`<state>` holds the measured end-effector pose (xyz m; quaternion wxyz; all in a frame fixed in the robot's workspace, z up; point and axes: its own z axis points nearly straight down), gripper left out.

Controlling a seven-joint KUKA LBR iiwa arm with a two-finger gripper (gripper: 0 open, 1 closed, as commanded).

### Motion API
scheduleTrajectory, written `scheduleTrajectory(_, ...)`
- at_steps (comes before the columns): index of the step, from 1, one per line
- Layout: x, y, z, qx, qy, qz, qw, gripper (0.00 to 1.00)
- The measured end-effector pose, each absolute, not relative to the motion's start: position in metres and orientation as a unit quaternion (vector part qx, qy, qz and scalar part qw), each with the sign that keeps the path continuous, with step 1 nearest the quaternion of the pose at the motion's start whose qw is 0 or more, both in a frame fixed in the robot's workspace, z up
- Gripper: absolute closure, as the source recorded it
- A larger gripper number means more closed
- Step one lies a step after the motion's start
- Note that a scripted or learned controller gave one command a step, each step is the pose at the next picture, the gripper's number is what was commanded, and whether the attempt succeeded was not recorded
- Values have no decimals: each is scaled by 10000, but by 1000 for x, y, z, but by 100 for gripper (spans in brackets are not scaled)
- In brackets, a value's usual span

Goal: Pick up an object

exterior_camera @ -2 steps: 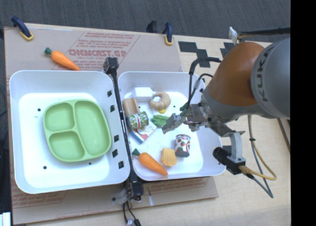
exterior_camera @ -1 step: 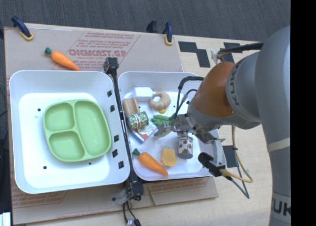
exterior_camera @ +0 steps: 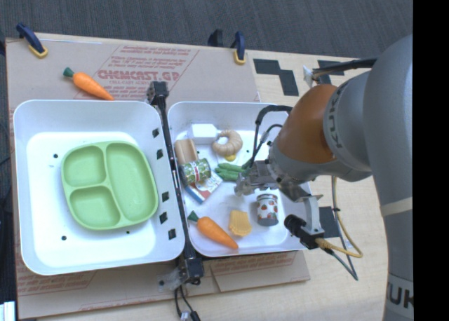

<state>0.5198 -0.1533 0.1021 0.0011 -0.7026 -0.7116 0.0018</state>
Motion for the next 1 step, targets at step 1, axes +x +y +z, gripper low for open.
scheduleTrajectory(1, 520, -153, 112, -7001, -7140, 27, 8, 100)
